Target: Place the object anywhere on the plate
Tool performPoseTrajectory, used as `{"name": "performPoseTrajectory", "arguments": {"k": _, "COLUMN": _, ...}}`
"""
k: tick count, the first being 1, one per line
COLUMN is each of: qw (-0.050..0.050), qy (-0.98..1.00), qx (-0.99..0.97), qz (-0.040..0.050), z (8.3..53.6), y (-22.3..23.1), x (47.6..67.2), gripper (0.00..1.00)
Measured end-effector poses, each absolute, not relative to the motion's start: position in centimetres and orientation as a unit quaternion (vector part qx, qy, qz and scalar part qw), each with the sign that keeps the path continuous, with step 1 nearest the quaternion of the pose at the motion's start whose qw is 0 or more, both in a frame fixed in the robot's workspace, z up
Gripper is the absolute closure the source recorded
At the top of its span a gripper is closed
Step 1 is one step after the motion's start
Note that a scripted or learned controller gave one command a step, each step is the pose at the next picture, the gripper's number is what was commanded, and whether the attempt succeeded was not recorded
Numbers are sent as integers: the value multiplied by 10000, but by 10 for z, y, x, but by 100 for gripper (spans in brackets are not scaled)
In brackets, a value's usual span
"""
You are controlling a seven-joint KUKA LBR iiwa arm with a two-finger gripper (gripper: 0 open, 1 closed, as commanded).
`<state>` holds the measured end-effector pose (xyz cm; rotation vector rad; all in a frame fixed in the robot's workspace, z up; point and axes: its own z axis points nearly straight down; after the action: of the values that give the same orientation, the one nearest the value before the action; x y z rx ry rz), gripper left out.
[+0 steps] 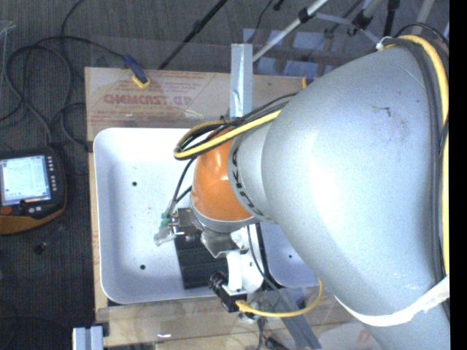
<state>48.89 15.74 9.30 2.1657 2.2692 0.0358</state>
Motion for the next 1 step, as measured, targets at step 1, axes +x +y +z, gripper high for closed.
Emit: {"name": "performPoseTrajectory", "arguments": {"k": 1, "qw": 24, "qy": 7233, "qx": 6904, "qz": 113, "z": 93, "y": 157, "x": 489, "gripper": 0}}
